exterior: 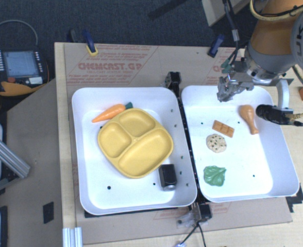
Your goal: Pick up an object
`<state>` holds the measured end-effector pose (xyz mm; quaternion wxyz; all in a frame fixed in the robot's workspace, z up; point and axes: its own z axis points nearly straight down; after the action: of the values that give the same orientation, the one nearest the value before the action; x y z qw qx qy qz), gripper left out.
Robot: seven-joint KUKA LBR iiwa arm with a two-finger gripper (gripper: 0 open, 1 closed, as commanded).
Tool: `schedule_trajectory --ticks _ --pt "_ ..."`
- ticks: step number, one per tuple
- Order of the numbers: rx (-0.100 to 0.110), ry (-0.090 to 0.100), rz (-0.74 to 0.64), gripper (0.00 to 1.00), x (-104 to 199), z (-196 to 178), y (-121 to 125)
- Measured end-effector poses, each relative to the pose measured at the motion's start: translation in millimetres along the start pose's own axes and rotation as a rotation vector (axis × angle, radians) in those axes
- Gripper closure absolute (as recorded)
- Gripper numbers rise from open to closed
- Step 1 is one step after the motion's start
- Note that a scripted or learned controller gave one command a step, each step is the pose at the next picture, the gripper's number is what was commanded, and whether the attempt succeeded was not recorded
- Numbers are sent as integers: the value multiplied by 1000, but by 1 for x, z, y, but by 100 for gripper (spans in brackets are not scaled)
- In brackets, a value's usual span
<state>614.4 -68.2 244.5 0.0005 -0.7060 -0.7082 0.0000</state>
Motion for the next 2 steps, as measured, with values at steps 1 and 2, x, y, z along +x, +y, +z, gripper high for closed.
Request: schedule_trajectory --ticks 1,2 --pt "2 -1 2 100 53 13 5" --pt "2 -1 2 100 99 22 2"
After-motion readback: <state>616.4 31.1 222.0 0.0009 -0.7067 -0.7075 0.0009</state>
